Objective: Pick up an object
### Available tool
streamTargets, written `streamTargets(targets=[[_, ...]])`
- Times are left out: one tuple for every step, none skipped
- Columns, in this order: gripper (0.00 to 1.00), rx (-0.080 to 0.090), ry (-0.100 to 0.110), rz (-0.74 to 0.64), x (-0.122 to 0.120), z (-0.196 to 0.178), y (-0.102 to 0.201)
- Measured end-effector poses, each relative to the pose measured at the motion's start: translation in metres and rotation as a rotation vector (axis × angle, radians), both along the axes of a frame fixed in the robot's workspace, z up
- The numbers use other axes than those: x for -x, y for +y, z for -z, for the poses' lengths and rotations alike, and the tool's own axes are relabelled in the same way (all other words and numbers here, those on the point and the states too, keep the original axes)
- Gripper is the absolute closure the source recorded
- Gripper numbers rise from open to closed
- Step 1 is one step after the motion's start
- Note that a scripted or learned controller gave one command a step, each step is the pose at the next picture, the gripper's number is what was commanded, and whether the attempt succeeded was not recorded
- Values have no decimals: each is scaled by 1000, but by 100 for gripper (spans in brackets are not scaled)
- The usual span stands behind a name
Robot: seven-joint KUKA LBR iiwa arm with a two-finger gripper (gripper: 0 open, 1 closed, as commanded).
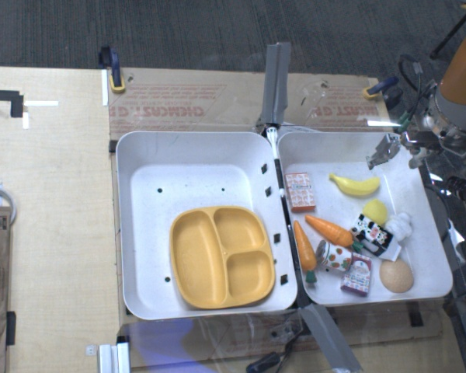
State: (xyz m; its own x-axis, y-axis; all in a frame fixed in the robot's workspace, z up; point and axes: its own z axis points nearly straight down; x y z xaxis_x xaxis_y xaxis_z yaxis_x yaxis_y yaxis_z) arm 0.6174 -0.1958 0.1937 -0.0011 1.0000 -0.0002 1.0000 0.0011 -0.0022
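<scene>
Both bins look like matt white plastic: left bin (140,231), right bin (419,286). Divided plate (221,256) is smooth yellow plastic, slight sheen. Banana (355,183), the two carrots (328,230) and egg (396,275) read as smooth moulded plastic toys, low gloss. Small carton (300,190) and pink box (358,276) look like printed card. Bench top (46,231) is pale wood-look, smooth. Cardboard sheet (194,99) behind the bins is matt brown with red print. Divider bar (276,84) looks like dull grey metal.
</scene>
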Motion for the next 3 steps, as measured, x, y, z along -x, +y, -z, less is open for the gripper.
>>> streamTargets(targets=[[0,0,-2,-123,-23,100,8],[100,2,-3,-125,-24,90,8],[100,0,-2,-63,9,6,56]])
